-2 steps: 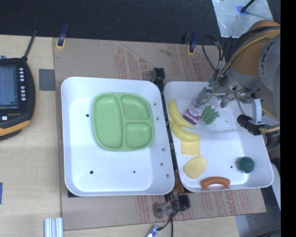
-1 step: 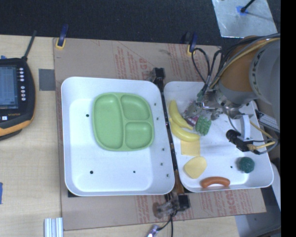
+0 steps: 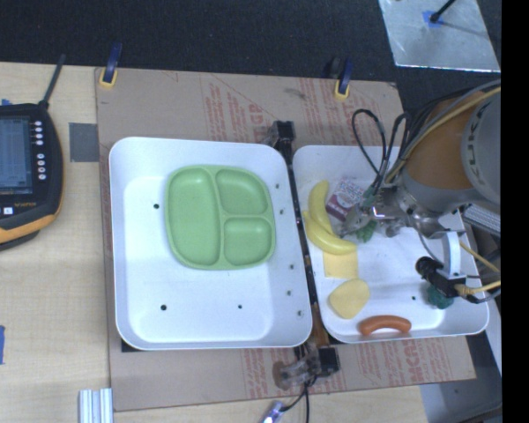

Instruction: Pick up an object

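Seen from above at a slant, two shallow white bins sat side by side on a cardboard-covered bench. The left bin (image 3: 132, 263) held a pale green divided plate (image 3: 219, 216), lying flat and a little turned. The right bin (image 3: 381, 276) held the loose objects. A yellow banana (image 3: 321, 226) curved along the bin's left wall, its long axis running roughly from the far side toward the near side. Just below it lay a flat yellow cheese slice (image 3: 339, 263), then a rounded yellow potato-like lump (image 3: 348, 298), and near the front rim a small orange sausage (image 3: 384, 326) lying left to right. A purple and white packet (image 3: 344, 198) sat beside the banana's upper end. The grey arm, with its orange band, reached in from the right, and its gripper (image 3: 367, 218) hung low over the far middle of this bin, close to the packet and the banana. Whether it was wide or narrow could not be told, because the wrist and cables hid the tip, and nothing could be seen held. Judging by position, the packet and banana lay nearest, just to the gripper's left, while the sausage and lump lay well toward the front. A teach pendant (image 3: 13, 179) rested on the bench at far left.
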`<state>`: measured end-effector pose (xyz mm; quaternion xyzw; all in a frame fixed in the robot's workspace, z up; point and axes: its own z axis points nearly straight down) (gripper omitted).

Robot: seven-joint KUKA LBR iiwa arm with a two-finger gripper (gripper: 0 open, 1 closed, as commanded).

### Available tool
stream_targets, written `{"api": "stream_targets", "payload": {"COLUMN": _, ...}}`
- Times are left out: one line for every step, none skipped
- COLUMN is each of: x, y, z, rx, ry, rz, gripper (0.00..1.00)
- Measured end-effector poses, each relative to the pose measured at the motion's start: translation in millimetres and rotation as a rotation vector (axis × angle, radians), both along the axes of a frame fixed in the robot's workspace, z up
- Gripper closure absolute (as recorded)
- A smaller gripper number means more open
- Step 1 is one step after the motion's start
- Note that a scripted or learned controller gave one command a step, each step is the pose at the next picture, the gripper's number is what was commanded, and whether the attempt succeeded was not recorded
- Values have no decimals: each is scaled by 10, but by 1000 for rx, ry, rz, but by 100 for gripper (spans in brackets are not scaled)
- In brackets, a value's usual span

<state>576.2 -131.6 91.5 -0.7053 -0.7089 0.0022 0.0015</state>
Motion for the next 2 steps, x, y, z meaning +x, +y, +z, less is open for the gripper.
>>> {"api": "stream_targets", "payload": {"x": -1, "y": -12, "z": 103, "rx": -2, "ry": 2, "rz": 2, "gripper": 100}}
{"api": "stream_targets", "payload": {"x": 272, "y": 782, "z": 1008, "rx": 2, "ry": -3, "rz": -1, "gripper": 100}}
